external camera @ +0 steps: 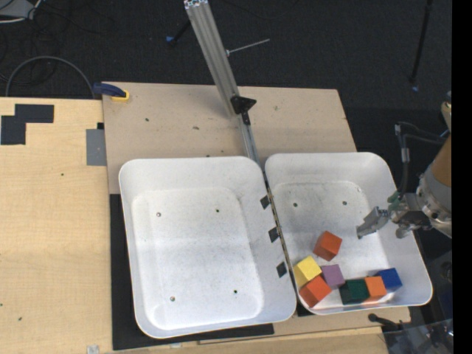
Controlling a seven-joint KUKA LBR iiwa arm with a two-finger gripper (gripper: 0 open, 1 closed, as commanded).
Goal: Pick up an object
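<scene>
The left bin (193,245) sits on the surface (51,220). In the right bin (333,169), blocks cluster at the near edge: yellow block (307,269), an orange block (328,245) tilted cornerwise, purple block (333,275), green block (354,291), blue block (390,279). The gripper (377,222) hovers at the right rim, grasping nothing; its arm is cut off.

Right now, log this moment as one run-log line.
gripper: above right bin, nothing held | blocks: orange block apart, rest clustered at near edge | left bin: no blocks

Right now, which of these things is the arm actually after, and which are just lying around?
For the job:
small coloured blocks in the right white bin
grey end effector

Lying about:
left white bin
slanted aluminium rail
blue-and-yellow clamp
</scene>
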